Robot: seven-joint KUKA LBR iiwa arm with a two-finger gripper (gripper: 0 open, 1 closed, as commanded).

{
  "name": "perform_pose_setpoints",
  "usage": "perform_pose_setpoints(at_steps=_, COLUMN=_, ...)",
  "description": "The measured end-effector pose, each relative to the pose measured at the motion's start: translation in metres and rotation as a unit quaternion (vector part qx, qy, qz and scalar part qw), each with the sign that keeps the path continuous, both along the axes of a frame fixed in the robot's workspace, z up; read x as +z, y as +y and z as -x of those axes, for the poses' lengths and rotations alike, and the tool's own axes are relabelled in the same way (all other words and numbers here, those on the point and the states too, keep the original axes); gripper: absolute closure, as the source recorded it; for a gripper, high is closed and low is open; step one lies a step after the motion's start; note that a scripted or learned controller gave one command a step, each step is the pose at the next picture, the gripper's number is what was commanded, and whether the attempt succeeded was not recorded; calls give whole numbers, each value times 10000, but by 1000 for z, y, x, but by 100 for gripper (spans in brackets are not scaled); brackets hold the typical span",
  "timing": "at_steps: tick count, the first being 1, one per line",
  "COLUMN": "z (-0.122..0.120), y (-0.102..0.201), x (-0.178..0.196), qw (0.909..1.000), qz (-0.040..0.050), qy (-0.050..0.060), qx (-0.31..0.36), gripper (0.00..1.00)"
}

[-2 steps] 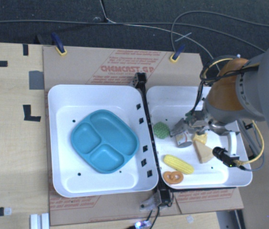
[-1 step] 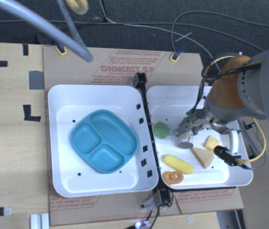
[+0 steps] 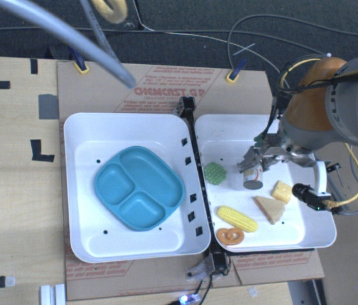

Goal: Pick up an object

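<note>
Pretzel (image 3: pixel 231 236), corn (image 3: pixel 237 218), hand (image 3: pixel 253 170) above bin (image 3: pixel 229 132)

overhead | slanted down | both bins (image 3: pixel 70 170) | distance likely moderate

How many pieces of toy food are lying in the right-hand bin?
5: green round piece near the divider, corn cob, pretzel at the front, tan wedge, yellow block. The gripper may hide more.
</note>
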State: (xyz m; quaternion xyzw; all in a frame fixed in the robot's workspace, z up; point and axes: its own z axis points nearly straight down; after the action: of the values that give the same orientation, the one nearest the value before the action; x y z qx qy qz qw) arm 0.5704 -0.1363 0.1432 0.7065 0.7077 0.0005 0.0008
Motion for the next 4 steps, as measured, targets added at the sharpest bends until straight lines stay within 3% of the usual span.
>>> perform_pose_setpoints(at_steps=2, z=-6, y=6, x=111, qw=10000, qz=4, qy=-12, qx=-1, gripper=100)
perform_pose_setpoints(at_steps=4, z=0, y=115, x=106, qw=10000, qz=-10, qy=12, qx=27, gripper=100)
